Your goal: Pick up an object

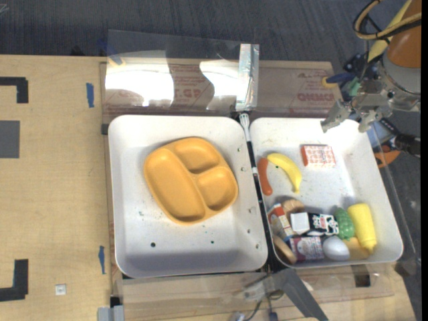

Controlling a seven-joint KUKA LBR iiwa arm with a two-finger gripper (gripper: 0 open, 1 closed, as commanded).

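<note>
My gripper [349,121] hangs open above the far right corner of the right bin [384,199], with nothing between its fingers. Below it in that bin lie a small red and white box [318,155], a yellow banana [285,169] and a red sausage-like piece [266,177]. Along the bin's front edge sits a pile: a yellow bottle [362,223], a green toy [344,223], a black and white carton [322,223], a grey egg shape [336,249] and a few smaller items.
The left bin [127,212] holds an orange divided plate [192,179]. A clear plastic sheet [177,79] stands behind the bins. Yellow cables [381,12] loop by the arm at the top right.
</note>
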